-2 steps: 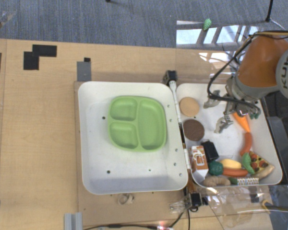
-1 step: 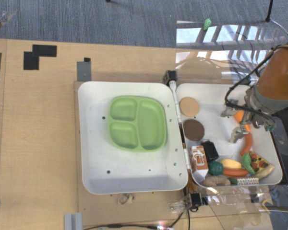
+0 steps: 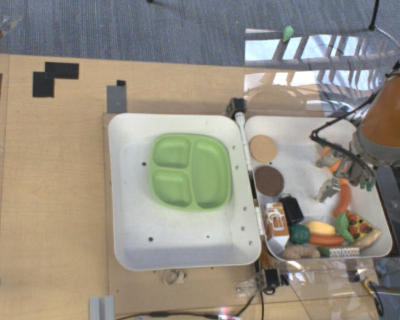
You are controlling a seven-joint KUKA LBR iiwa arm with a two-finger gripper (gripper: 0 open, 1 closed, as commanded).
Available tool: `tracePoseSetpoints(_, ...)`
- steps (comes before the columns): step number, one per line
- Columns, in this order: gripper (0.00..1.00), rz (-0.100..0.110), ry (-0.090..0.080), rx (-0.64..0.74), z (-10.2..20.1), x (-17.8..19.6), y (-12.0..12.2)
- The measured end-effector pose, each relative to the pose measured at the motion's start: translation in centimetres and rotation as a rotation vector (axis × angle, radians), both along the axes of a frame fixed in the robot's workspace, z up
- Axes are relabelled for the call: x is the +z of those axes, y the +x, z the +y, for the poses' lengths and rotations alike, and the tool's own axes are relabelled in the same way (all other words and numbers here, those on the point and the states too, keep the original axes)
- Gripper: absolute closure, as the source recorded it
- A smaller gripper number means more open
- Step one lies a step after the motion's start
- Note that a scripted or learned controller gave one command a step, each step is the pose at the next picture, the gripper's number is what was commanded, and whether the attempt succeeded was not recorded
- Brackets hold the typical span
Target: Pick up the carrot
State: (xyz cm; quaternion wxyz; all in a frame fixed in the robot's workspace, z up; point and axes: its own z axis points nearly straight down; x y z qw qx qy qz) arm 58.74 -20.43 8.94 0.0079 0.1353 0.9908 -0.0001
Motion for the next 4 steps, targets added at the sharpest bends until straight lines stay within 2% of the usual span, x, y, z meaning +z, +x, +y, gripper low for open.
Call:
tracePoseSetpoints(1, 1.00, -0.013, -0.003, 0.006, 0.1, 1.5, 0.5)
tracePoseSetpoints(2, 1.00, -0.002, -0.001, -0.004, 4.2, 0.2, -7.0)
tracePoseSetpoints(3, 0.00, -0.008, -0.003, -0.004, 4.1, 0.2, -6.8)
tracePoseSetpoints(4, 0.00, 0.001, 0.004, -0.276, 1.8, -0.1, 4.7)
